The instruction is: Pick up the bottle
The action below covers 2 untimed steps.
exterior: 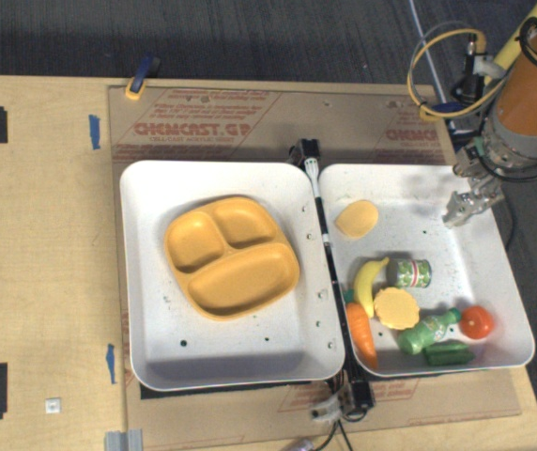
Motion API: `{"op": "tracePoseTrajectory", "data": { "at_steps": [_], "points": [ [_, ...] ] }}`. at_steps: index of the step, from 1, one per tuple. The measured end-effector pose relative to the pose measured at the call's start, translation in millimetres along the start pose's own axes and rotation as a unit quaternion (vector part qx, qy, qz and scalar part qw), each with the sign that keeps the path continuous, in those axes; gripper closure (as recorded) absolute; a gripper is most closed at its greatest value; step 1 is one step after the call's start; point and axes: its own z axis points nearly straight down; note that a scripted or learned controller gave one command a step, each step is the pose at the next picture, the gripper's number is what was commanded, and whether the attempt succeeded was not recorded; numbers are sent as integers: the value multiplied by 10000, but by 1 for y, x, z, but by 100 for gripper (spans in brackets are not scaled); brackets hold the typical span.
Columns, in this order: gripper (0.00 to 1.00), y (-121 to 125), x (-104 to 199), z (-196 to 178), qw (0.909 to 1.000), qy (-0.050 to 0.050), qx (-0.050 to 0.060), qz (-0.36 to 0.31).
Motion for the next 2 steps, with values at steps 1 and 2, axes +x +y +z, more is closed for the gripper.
{"op": "tracePoseTrajectory", "data": {
  "at_steps": [1, 2],
  "points": [
    [100, -4, 5, -52, 9695, -5, -8, -2451],
    [100, -4, -1, 49, 8694, -9, -17, -4942]
  ]
}}
